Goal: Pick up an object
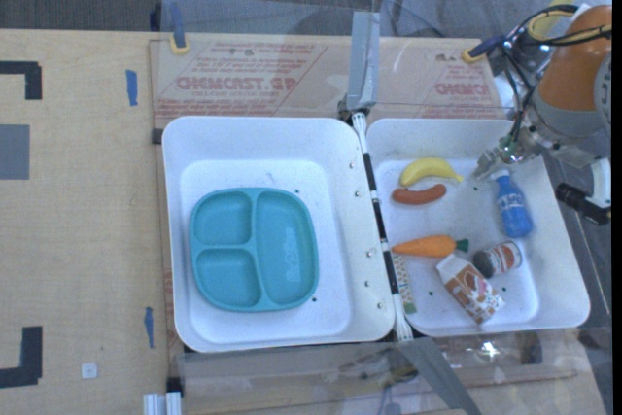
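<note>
The right bin (559,301) holds several objects. A yellow banana (430,170) lies at the back with a reddish sausage (419,195) just in front of it. An orange carrot (426,247) with a green top lies mid-bin. At the right lies a blue bottle (512,206), with a small brown can (500,259) and a brown-and-white carton (469,290) nearer the front. My gripper (497,159) hangs low over the bin's back right, just above the bottle's cap end and right of the banana. Nothing is seen held in it.
The left bin (185,151) holds a teal divided plate (255,249). A ridge with hinges (377,228) separates the two bins. Clear plastic panels (292,63) stand behind the bins. The arm's orange band (573,78) and cables sit at the right edge.
</note>
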Robot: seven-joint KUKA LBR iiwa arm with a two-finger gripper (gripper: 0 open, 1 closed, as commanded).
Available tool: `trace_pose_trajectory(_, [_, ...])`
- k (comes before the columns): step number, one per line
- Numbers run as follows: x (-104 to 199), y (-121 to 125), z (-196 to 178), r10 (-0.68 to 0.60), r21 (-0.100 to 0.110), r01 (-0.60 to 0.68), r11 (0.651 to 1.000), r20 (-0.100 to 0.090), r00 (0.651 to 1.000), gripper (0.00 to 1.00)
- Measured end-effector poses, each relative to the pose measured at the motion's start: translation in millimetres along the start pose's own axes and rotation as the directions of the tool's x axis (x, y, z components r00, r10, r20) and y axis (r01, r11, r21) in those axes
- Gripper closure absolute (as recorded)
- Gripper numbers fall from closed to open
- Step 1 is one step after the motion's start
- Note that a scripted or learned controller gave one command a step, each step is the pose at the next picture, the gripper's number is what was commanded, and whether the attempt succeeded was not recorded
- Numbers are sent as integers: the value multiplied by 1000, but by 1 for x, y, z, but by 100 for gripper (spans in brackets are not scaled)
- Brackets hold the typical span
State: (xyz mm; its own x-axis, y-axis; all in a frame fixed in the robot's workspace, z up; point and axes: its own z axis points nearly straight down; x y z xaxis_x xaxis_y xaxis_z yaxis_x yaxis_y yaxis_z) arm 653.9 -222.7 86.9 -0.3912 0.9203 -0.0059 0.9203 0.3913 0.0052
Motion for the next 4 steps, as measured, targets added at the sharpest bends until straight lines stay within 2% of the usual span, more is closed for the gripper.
trace_pose_trajectory(1, [21,-50,-1,-32,1,32,999,-2,999,0])
trace_pose_trajectory(2, [21,-50,-1,-31,0,31,1000,-2,1000,0])
trace_pose_trajectory(3, [-6,13,0,42,2,-42,999,-2,999,0])
trace_pose_trajectory(4, [32,-57,-1,102,1,-102,995,-2,995,0])
